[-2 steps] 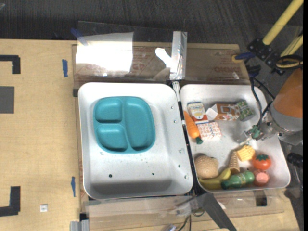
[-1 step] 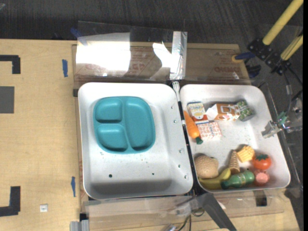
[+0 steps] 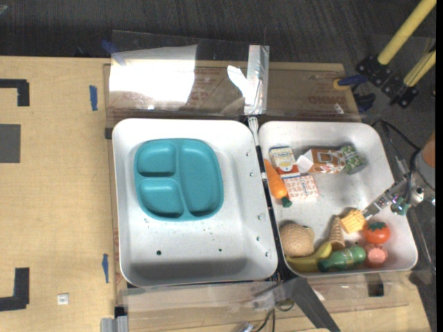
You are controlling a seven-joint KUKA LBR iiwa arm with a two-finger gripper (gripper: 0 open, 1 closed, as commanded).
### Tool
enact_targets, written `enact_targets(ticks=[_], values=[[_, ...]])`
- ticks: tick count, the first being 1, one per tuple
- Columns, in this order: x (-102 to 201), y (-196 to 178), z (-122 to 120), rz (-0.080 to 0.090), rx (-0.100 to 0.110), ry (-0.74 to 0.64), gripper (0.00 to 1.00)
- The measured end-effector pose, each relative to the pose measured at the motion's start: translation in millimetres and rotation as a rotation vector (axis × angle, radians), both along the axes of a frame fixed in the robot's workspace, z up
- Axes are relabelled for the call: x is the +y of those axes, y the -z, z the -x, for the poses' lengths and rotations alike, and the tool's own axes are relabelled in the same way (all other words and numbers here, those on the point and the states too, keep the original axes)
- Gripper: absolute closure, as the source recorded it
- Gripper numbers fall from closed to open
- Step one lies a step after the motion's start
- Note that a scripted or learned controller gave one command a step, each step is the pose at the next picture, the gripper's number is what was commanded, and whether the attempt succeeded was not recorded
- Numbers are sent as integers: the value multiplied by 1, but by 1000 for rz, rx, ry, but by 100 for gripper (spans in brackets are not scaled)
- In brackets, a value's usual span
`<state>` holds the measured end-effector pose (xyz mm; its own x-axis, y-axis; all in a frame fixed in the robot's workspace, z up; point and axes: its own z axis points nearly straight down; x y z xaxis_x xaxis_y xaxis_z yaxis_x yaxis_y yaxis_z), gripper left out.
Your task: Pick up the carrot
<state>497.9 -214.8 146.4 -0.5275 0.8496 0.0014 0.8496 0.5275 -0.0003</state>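
The carrot [image 3: 275, 181] is a small orange toy with a green tip. It lies against the left wall of the right bin [image 3: 387, 147], pointing toward the front. My gripper [image 3: 391, 201] hangs at the right side of that bin, just above a red tomato [image 3: 376, 233] and a yellow toy [image 3: 351, 220]. It is a good way to the right of the carrot, with several toys lying between them. Nothing can be seen held in it.
The right bin also holds a small carton [image 3: 282, 158], a red-patterned box [image 3: 302, 185], a brown packet [image 3: 325, 161], a bread roll [image 3: 296, 238], a banana [image 3: 308, 261] and a green vegetable [image 3: 343, 257]. A teal divided plate [image 3: 178, 178] sits in the left bin [image 3: 208, 254].
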Motion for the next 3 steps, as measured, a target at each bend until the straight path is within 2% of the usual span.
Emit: enact_targets(ticks=[1, 2, 3], values=[[75, -56, 17, 1, -6, -179, 100], [40, -53, 18, 3, -2, 498, 100], [40, -53, 18, 3, -3, 498, 0]])
